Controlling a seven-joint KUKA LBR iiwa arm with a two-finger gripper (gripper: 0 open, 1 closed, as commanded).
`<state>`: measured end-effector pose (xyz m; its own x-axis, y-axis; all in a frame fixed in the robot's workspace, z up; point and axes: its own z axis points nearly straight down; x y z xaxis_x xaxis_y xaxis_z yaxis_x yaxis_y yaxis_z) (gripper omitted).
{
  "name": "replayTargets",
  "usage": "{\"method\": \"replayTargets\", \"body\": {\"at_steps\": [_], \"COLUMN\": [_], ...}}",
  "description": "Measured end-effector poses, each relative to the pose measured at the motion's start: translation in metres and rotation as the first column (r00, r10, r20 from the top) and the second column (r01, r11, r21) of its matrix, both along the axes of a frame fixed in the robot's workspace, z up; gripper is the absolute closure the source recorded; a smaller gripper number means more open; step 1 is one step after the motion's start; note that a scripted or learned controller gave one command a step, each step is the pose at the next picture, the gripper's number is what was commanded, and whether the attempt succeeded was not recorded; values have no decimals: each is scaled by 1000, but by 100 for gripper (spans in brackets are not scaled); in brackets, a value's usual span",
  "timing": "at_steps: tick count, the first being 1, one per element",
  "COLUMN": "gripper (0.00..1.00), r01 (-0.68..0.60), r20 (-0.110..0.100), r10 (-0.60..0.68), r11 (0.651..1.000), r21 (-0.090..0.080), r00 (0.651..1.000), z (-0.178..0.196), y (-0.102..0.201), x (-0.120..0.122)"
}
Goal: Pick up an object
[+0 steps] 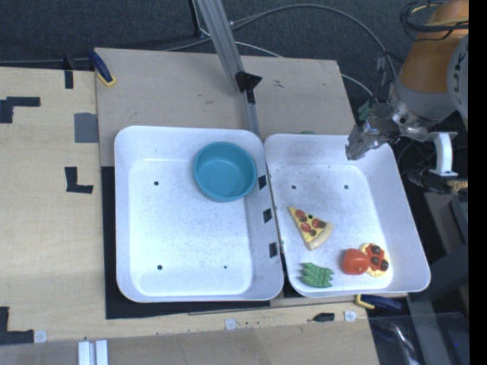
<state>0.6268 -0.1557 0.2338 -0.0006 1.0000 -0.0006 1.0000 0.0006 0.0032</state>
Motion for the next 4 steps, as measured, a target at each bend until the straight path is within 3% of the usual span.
{"method": "replayTargets", "body": {"at_steps": [2,4], "gripper": [100,100], "r01": [-4,-5], "r20": [-4,-3], "r10": [4,5], "r11": [1000,1000], "r21": [2,2], "r00": [1000,1000], "z": [-16,4], "y": [116,213], "x": [-24,-46]}}
